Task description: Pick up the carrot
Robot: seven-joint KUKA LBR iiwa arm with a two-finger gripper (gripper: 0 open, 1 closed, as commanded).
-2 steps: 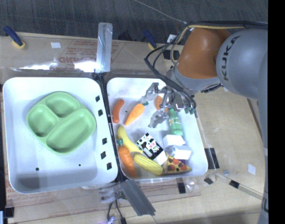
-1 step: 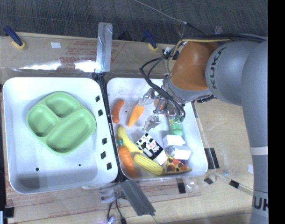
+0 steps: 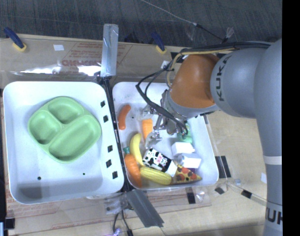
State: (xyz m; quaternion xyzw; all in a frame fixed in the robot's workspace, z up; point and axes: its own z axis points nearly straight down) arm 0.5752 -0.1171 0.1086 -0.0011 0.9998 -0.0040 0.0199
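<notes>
The carrot, orange with a small green top, lies along the right bin's left wall near the front corner, partly under a yellow banana. My gripper hangs low over the middle of the right bin, up and to the right of the carrot and apart from it. An orange tapered piece lies just left of the gripper. The arm's orange band and grey wrist hide the bin's far right part.
An orange sausage lies near the left wall. A cow-patterned box, a corn cob, a pizza slice and white blocks crowd the front. The left bin holds a green divided plate.
</notes>
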